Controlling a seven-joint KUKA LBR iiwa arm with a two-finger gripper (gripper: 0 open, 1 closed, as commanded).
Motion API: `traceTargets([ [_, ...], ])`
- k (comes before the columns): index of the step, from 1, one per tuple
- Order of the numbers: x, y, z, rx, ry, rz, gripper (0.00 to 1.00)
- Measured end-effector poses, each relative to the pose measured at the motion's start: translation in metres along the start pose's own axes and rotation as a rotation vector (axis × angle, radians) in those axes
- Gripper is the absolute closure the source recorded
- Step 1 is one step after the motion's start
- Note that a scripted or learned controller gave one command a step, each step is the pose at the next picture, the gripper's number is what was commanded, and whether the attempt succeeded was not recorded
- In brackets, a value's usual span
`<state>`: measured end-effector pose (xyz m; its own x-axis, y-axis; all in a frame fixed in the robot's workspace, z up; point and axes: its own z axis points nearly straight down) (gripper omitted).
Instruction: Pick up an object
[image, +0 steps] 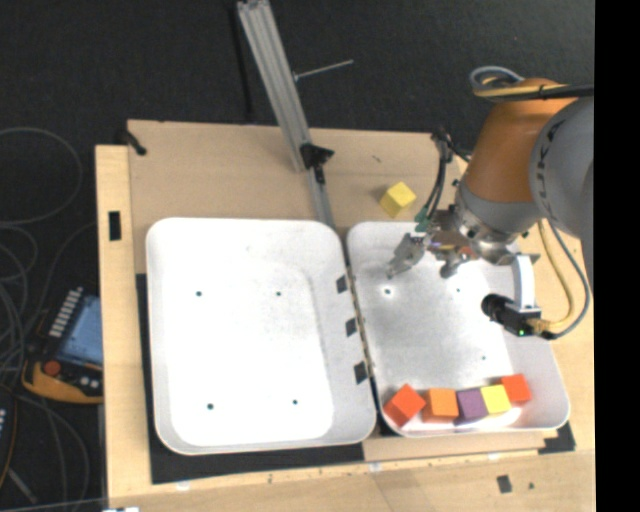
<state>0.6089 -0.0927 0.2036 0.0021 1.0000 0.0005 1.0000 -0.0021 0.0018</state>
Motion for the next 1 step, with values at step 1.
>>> traceTargets([
  [1, -0.0058, -0.0148, -0.0417, -0.004, -0.002, 0.002, 0.0],
])
